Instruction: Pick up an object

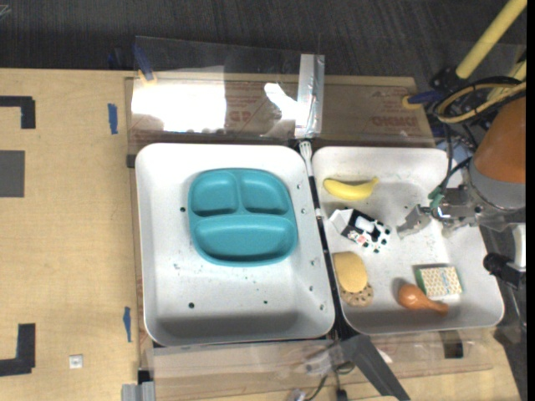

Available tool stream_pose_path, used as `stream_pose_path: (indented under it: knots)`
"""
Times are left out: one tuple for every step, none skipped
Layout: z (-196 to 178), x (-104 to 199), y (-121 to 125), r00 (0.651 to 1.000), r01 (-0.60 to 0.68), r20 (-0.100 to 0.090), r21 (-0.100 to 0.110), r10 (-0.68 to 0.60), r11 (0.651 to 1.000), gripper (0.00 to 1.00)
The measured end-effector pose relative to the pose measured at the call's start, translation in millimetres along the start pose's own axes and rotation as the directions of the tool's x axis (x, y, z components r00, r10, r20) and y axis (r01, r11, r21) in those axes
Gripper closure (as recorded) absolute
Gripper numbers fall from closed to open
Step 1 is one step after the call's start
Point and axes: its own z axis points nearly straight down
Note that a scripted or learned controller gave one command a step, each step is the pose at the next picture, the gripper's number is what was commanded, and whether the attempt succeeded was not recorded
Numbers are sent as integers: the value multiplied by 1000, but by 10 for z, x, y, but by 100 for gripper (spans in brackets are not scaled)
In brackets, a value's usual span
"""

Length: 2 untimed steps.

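Dark carpet lies beyond a tan bench (58, 224), on which two shallow white bins are set side by side. A teal divided plate (242, 215) is seen lying flat in the left bin (159, 291). In the right bin (476, 303) a yellow banana (349, 189) is found near the far wall, a black-and-white toy (361, 230) just below it, a tan cookie-like piece (351, 276) near the left wall, and a brown gourd-shaped object (415, 296) touching a small patterned block (440, 281). The gripper (415, 218) is held low over the right bin, between banana and block, with nothing seen between its fingers; whether they are spread cannot be told.
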Motion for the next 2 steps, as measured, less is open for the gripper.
stream_pose_path:
  knots:
    - [268,551,5,1000,15,7,-40,-15,999,0]
    - [310,570,751,984,180,18,-43,-179,983,0]
